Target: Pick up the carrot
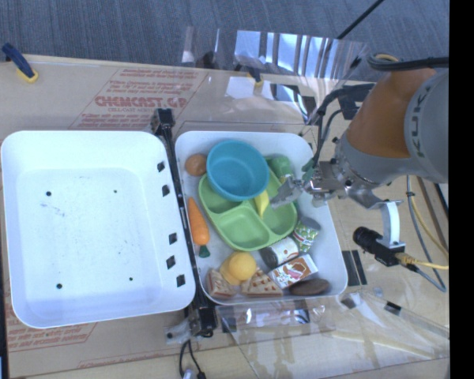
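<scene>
Toys crowd the near end of the right bin (325, 268): waffle (257, 284), lemon (240, 266), small printed carton (292, 272), dark brown piece (309, 287). Carrot (197, 221): orange, lying lengthwise against the bin's left wall at about 9 o'clock, green stem end nearest the camera, just beside the green divided plate (249, 218). Teal bowl (237, 170) sits on the plate's far part; brown round toy (195, 164) at 11 o'clock. Gripper (288, 189): low over the plate's right side at 3 o'clock, well apart from the carrot; fingers' state cannot be told. Left bin (16, 235): white. Risk, judged: the wall and plate rim flank the carrot closely, so descending fingers could strike either and miss.
</scene>
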Robot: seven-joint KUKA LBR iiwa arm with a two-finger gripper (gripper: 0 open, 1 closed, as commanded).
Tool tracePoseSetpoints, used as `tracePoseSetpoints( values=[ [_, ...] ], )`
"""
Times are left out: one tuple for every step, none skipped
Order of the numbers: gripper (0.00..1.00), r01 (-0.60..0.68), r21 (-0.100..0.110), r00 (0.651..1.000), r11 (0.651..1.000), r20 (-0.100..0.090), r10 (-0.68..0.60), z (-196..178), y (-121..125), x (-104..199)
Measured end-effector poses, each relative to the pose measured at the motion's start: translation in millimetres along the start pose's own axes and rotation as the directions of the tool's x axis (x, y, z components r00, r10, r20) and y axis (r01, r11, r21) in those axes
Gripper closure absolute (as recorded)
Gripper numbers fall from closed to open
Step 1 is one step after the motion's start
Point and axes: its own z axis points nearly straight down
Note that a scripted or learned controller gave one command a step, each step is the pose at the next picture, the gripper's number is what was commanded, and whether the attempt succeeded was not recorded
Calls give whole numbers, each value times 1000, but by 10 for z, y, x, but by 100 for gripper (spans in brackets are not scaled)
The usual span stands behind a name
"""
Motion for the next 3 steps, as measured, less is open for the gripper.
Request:
tracePoseSetpoints(
  values=[
    [0, -104, -6, 995, 995, 0, 104, -732, -154, 835],
    [0, -185, -5, 983, 983, -1, 185, -1068, -153, 1354],
    [0, 164, 1, 986, 986, 3, -164, -900, -523, 1570]
  ],
)
